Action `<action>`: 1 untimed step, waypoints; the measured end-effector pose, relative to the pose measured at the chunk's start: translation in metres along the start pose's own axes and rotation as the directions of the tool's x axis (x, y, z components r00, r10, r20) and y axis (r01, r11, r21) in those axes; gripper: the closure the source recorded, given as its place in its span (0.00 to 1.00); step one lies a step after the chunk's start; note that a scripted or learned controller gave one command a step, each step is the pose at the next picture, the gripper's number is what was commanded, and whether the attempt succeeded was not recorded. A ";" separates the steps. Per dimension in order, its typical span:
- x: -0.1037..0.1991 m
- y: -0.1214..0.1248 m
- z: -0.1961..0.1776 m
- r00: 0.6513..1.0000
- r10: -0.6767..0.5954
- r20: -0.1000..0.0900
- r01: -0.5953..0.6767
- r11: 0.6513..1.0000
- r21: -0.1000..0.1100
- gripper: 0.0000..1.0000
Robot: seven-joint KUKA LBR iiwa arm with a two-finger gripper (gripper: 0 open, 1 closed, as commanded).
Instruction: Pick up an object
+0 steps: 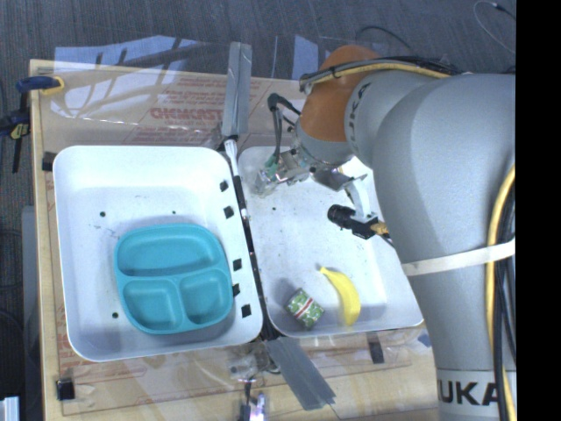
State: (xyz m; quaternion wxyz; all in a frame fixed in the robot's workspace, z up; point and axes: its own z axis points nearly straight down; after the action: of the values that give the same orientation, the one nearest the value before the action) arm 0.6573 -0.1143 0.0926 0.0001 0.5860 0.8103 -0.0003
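On a wooden bench (105, 95) over grey carpet (131, 7), two white bins are sitting side by side. Right bin (289, 235) is holding a banana (342, 295) and a small green-and-red can (304, 308); left bin (88, 200) is carrying a teal divided tray (173, 277). Gripper (273, 175) is hovering at the right bin's far corner, grip state indeterminable.

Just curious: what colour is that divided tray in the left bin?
Turquoise blue, seen plainly in the camera view: the tray.

Single fixed camera, mounted above the bench (131, 103), looking down at a slant toward 12 o'clock. Both white bins fall within frame: left bin (79, 182) at 9 o'clock, right bin (386, 310) centre. The arm (438, 174) enters from 3 o'clock, close to the lens.
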 end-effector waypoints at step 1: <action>0.004 0.001 0.001 1.000 -0.013 -0.002 0.013 1.000 0.002 1.00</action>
State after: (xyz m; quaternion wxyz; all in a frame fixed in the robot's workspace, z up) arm 0.6567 -0.1103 0.0921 -0.0011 0.5807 0.8141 -0.0007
